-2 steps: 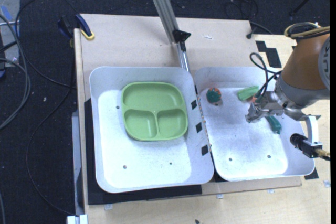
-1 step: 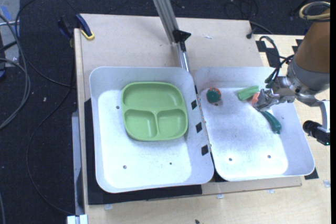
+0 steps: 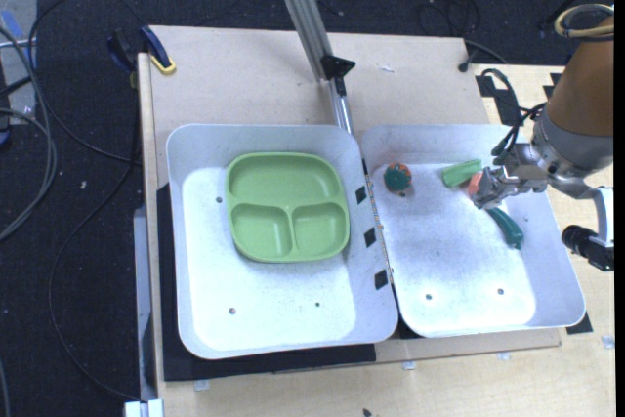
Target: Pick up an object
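In the right bin (image 3: 547,303) lie a small green and red ball (image 3: 397,177), a light green block (image 3: 459,173), a small orange-red piece (image 3: 476,181) and a teal object (image 3: 509,226). My gripper (image 3: 487,191) hangs low over the bin's upper right part, right beside the orange-red piece and just above the teal object's upper end. It partly hides the orange-red piece, so I cannot tell whether they touch. The green block lies just left of the gripper, and the ball farther left near the bin's wall.
The left bin (image 3: 205,308) holds a light green divided plate (image 3: 289,206). A slanted metal bar (image 3: 303,5) runs down to the gap between the bins. The grey arm with its orange band (image 3: 586,103) comes in from the right, above the right bin's far corner.
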`<state>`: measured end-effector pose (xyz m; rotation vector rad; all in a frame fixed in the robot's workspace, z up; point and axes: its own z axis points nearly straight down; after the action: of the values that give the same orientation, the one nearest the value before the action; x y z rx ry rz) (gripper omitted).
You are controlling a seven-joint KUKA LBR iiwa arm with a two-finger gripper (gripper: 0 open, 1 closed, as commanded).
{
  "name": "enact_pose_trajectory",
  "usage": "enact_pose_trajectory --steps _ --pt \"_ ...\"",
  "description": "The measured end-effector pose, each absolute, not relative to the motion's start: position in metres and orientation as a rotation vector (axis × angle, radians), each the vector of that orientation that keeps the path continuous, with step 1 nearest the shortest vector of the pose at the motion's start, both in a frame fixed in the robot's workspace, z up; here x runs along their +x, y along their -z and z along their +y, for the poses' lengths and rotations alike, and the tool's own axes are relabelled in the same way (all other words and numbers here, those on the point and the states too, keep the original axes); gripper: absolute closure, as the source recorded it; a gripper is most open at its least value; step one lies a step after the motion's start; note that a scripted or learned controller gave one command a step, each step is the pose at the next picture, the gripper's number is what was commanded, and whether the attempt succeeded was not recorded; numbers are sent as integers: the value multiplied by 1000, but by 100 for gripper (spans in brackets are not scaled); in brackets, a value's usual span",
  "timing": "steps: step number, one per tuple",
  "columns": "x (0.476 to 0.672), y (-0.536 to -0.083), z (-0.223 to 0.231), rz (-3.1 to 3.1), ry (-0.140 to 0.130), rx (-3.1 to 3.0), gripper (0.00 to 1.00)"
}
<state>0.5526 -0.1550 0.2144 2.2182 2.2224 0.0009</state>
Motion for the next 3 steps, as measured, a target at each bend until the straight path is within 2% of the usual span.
enact_pose_trajectory --steps 2,3 --pt "579 -208 -40 2230 -4 2212 100" --pt "575 -217 12 2231 -3 2213 100"
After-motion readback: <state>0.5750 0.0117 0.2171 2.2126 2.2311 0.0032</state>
